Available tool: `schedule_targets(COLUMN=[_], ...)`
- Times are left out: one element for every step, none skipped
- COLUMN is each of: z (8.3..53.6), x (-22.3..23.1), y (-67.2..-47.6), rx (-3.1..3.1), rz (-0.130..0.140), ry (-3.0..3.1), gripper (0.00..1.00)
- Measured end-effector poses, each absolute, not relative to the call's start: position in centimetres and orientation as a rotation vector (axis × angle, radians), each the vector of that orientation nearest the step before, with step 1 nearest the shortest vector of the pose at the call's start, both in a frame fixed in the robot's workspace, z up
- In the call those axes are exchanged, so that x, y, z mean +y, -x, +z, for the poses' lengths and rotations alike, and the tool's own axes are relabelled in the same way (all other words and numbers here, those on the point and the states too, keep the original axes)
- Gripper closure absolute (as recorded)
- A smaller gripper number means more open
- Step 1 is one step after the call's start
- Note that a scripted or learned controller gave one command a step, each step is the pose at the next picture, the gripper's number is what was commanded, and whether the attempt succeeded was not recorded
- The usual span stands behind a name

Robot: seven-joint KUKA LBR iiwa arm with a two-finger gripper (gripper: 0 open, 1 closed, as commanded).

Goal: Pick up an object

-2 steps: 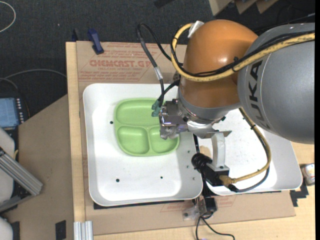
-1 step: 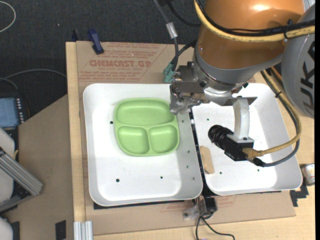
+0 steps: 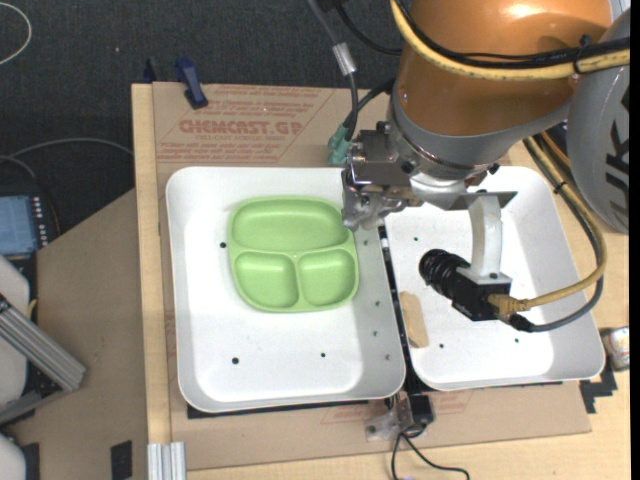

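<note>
Arm (image 3: 520, 98), one unit: glossy orange band (image 3: 500, 18) over a silver-grey collar (image 3: 450, 158), pale grey casing (image 3: 605, 138) alongside, black and yellow cables (image 3: 440, 53) looped across the band, small metallic gripper (image 3: 365, 206) with possibly screw heads.

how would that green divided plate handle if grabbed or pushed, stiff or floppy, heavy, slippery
The plate probably stays stiff: its raised rim and three moulded compartments look rigid. It looks like thin plastic, so it is likely light for its size. Lying flat on the smooth white bin, it would likely slide rather than tip when pushed.
</note>
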State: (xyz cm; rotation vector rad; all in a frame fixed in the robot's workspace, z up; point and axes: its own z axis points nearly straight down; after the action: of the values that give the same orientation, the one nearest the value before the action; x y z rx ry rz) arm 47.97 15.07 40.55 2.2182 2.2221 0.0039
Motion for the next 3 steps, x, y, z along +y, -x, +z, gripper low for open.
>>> schedule_targets(z=[41.6, 42.5, 33.0], x=[15.1, 22.9, 19.7], y=[-48.0, -48.5, -47.8], rx=[2.223, 2.231, 2.22], rz=[0.006, 0.007, -0.018], ry=[-2.215, -2.212, -2.229], gripper=[1.0, 1.0, 1.0])
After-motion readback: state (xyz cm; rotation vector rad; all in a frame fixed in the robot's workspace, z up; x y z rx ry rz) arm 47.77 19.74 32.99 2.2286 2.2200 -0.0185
